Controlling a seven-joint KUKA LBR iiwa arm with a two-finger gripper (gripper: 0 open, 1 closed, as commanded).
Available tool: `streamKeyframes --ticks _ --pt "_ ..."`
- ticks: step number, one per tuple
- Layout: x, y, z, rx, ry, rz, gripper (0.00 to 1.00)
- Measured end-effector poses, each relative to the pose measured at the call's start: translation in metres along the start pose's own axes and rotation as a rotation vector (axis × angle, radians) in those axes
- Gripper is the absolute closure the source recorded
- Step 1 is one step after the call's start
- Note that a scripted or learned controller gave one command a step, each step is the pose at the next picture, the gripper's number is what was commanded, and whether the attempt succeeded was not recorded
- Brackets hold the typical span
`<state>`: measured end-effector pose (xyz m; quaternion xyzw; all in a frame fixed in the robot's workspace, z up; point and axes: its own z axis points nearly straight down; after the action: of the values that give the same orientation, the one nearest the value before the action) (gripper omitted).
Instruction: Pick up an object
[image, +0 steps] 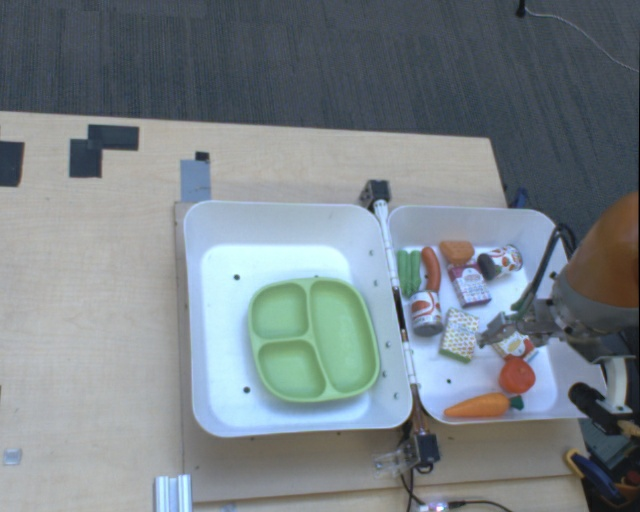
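Note:
The right bin (545, 225) holds several toy foods. Among them are a green-speckled box (460, 335), a red tomato (517, 376), an orange carrot (482, 405), a small can (426, 312), a pink box (470, 287), a red sausage (431, 268) and green pods (408, 272). My gripper (506, 331) hangs low over the bin's right half, just right of the speckled box and above the tomato. A small white and orange item (516, 348) lies partly under it.
The left bin (215, 330) holds a green divided plate (313, 340). An orange piece (457, 251) and a second can (503, 261) lie at the back of the right bin. The arm's grey and orange body (605, 280) overhangs the bin's right rim.

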<state>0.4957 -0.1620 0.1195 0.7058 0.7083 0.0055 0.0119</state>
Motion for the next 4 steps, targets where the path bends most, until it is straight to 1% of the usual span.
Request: streamKeyframes --ticks 1,2,3,4 --pt "0.001 0.002 -0.01 -0.004 0.0 -0.001 1.0" --pt "0.001 0.002 -0.01 -0.003 0.0 -0.002 0.0" --pt "0.039 -0.004 0.027 0.001 -0.004 0.005 0.0" --pt "0.04 -0.001 0.015 -0.006 -0.002 0.003 1.0"
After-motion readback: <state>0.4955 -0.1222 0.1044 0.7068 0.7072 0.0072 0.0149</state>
